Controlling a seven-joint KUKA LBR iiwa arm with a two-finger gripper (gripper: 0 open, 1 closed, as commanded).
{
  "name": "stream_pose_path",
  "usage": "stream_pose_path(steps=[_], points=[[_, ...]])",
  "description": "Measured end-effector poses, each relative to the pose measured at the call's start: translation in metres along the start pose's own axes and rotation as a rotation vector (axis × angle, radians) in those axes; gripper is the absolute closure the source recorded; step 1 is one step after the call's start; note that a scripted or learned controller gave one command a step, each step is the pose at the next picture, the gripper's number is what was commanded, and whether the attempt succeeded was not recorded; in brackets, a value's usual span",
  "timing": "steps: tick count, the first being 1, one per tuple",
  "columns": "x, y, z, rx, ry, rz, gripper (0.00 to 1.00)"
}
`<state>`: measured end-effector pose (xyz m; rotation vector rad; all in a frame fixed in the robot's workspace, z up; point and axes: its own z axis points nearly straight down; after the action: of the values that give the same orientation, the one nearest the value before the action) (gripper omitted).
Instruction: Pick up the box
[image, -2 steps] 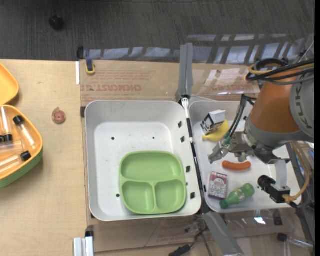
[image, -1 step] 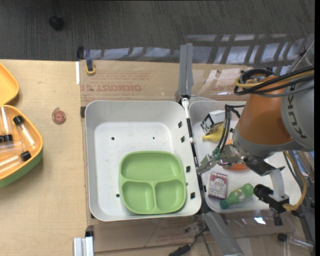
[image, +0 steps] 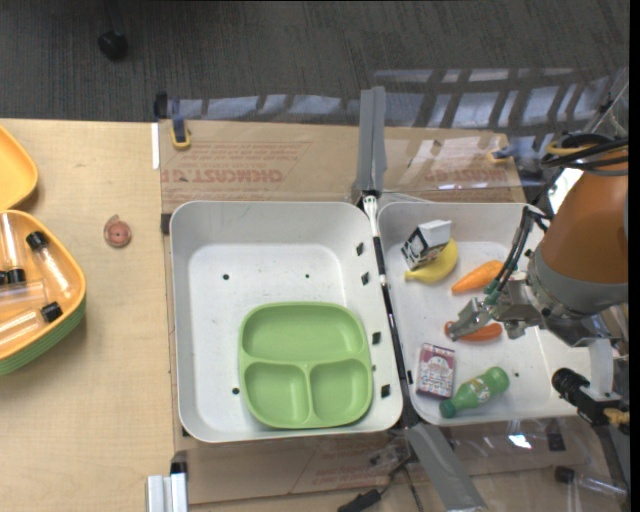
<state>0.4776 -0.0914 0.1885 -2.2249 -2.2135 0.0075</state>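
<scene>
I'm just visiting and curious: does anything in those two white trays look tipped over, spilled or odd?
Nothing looks spilled or broken. The green bottle lies on its side in the right bin, beside the small box. A little white carton sits tilted against the banana. The green plate lies flat in the left bin.

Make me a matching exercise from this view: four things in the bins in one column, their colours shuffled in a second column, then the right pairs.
Things:
1. divided plate
2. banana
3. carrot
4. box

Colours:
A. orange
B. pink and red
C. light green
D. yellow

Pairs: 1-C, 2-D, 3-A, 4-B
</scene>
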Motion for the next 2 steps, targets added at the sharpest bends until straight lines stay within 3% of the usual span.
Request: stream_pose_path(steps=[1, 2], points=[[0.074, 0.017, 0.0, -0.001, 0.0, -0.199, 0.0], [0.124, 0.039, 0.0, 0.0, -0.001, -0.24, 0.0]])
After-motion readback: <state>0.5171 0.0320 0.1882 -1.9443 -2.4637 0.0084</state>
